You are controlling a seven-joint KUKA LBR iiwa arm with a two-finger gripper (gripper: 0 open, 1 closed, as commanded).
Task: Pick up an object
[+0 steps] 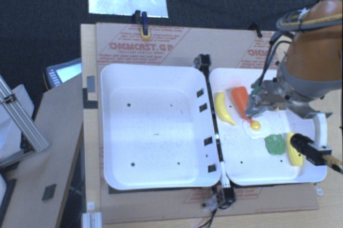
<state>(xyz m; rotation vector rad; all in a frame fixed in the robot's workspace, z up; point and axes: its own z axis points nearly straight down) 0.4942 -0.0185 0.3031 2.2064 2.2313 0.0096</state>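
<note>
**While the gripper [251, 111] is crowding the carrot [239, 97], a fumble is looming**

Nearest in the right bin [246, 161], a green piece [275, 144] is lying beside the fried egg [256, 127]. Behind them the gripper is hanging right by the carrot. Can't tell if it's spread or closed. It's probably risking shoving the carrot into the banana [225, 109].

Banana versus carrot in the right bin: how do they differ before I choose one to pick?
The banana is yellow and curved; the carrot is orange, straight and stubbier. The banana lies next to the divider between the bins, while the carrot lies just right of it in the view, closer to the gripper. Both lie flat, side by side, on the floor of the right bin.
</note>
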